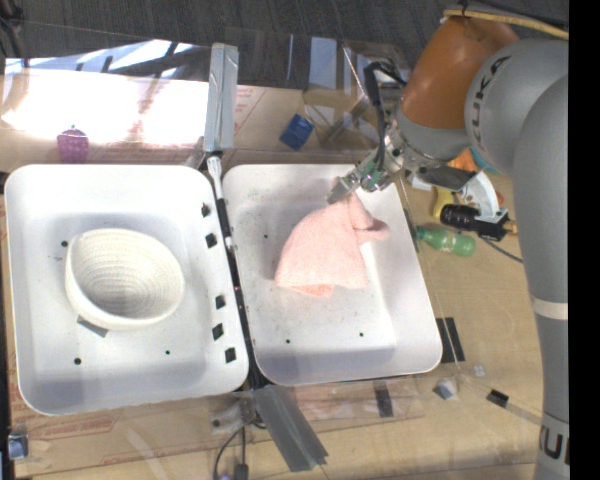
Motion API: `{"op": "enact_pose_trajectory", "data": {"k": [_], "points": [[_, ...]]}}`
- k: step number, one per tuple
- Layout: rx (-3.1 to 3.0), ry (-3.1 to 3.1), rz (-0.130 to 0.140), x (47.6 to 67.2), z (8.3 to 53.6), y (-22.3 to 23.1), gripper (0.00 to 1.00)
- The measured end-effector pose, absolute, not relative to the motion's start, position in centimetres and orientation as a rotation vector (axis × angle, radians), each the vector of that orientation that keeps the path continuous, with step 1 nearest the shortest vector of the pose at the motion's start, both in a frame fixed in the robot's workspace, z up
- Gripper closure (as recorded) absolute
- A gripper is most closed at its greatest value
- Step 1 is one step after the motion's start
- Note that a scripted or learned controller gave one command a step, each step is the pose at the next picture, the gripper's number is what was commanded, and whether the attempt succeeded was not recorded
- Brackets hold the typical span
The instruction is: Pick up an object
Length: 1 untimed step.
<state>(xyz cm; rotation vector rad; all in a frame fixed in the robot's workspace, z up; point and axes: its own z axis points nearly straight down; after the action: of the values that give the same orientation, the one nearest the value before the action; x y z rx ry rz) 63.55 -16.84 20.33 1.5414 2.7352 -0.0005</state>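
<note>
A brown tabletop over dark floor carries two white bins: the left bin holds a white bowl, the right bin a pink cloth. The gripper sits at the cloth's upper corner, fingers pinching its raised tip. Small clutter lies along the far edge and right side.

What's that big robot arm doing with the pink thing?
The robot arm's gripper is at the top corner of a pink cloth in the right bin. That corner looks pulled up toward the fingers, so it seems to be pinching it, while most of the cloth lies on the bin floor. A white bowl sits in the left bin.
</note>
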Motion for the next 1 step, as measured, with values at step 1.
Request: {"op": "enact_pose_trajectory", "data": {"k": [1], "points": [[1.533, 2.745, -0.001, 62.45, 21.1, -13.93, 1.0]]}}
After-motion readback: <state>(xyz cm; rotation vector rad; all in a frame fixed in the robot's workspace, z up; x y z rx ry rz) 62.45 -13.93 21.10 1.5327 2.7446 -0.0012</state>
